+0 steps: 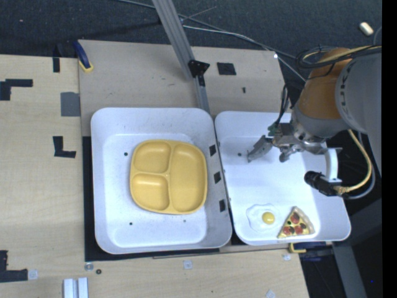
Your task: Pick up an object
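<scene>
Two shallow white bins sit side by side on a pale wooden bench, their inner rims nearly touching. The left bin [105, 166] holds a smooth yellow plate [168, 176] with three compartments and rounded corners; it lies flat near the middle, with bare white floor all round it, widest along the near edge. The right bin [232, 126] has its whole centre and far side free; its things are crowded into the near right corner. There a toy fried egg [263, 217], glossy white with a round yellow yolk, lies just beside a toy pizza slice [296, 223], a triangle with a tan crust and red dots. The gripper [271, 150] hangs over the upper part of the right bin, well apart from both toys, its two dark fingers spread and nothing between them. The grey arm [366, 92] with its orange band covers the bin's far right corner and is cut off at the picture's edge. A slanted metal bar [177, 30] crosses the bench above the bins.
</scene>
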`<move>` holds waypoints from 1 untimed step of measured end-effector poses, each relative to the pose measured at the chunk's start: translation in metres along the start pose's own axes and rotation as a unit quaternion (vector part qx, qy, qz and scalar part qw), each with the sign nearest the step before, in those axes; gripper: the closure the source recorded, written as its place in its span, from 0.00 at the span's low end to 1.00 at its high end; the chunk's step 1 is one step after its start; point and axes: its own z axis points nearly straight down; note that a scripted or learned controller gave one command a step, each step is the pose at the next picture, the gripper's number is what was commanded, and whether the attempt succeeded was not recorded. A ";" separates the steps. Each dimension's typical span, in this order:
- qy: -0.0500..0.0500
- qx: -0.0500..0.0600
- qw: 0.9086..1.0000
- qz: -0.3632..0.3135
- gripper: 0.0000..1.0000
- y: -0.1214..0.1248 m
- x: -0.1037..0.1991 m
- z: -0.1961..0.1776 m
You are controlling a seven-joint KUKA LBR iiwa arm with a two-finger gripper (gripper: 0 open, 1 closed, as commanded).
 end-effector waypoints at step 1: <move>-0.001 -0.002 1.000 0.000 0.00 0.000 0.001 0.053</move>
